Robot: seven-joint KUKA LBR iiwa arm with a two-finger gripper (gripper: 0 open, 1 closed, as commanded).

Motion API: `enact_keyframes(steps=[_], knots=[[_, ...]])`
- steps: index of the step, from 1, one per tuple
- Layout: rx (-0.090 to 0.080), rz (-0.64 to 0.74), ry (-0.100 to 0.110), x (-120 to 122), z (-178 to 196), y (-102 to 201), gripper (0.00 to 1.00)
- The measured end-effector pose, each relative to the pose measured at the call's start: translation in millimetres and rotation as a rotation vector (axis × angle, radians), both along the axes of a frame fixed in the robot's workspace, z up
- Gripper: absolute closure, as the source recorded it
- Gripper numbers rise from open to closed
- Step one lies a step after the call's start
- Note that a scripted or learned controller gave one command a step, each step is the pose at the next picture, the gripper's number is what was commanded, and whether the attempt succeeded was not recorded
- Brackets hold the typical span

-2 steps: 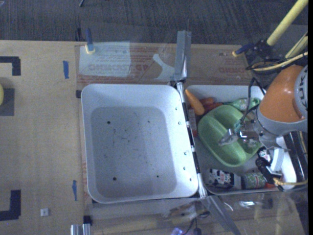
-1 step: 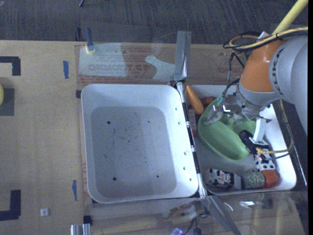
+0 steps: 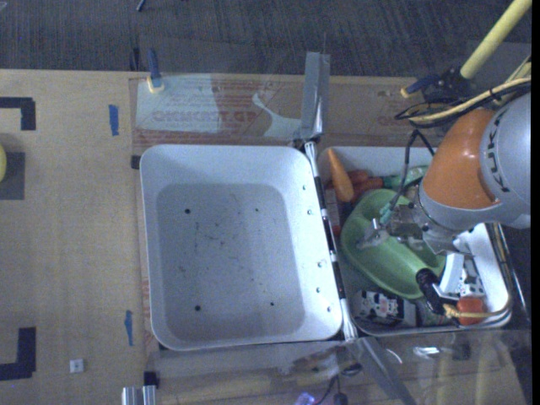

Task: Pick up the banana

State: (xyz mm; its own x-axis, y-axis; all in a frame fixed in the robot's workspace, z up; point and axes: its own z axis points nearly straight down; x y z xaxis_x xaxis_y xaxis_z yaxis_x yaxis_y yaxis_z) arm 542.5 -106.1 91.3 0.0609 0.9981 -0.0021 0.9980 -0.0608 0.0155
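Over the right bin (image 3: pixel 498 264), end effector (image 3: pixel 380 230) above green bowl (image 3: pixel 384 260)

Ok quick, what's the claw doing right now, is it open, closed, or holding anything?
Claw: over the green bowl in the right bin; open or closed cannot be told, and nothing is seen held in it.

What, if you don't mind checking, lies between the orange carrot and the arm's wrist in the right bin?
In the camera view, a green bowl lies between the carrot and the wrist, inside the right bin.
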Motion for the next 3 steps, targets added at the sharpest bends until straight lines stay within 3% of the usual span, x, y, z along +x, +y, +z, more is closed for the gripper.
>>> enact_keyframes(steps=[1,2,3], knots=[[-0.02,0.431,-0.018,-39.9,2.7,-1.9,0.0],[-0.003,0.567,0.012,4.3,111.1,4.8,0.0],[-0.004,0.579,0.012,58.9,37.6,-6.8,0.0]])
